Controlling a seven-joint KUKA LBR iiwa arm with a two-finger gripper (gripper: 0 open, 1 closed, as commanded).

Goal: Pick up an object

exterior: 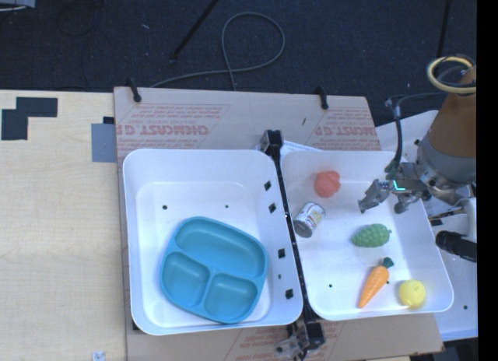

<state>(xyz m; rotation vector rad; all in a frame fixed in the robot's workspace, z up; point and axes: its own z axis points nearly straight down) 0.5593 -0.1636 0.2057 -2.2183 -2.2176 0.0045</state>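
Nearest: yellow lemon (412,293) and orange carrot (373,285) at near edge of right bin (442,274). Green bumpy fruit (371,236) just beyond, directly below jaws. Gripper (384,197) above, jaws spread, holding nothing. Tin can (308,219) and red fruit (327,184) further left. Blue divided plate (213,268) in left bin (140,196).

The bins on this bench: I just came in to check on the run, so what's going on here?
The arm's gripper hovers over the right bin, above the green fruit, with nothing between its fingers. A red fruit, a small can, a carrot and a yellow lemon also lie there. The left bin holds a blue divided tray.
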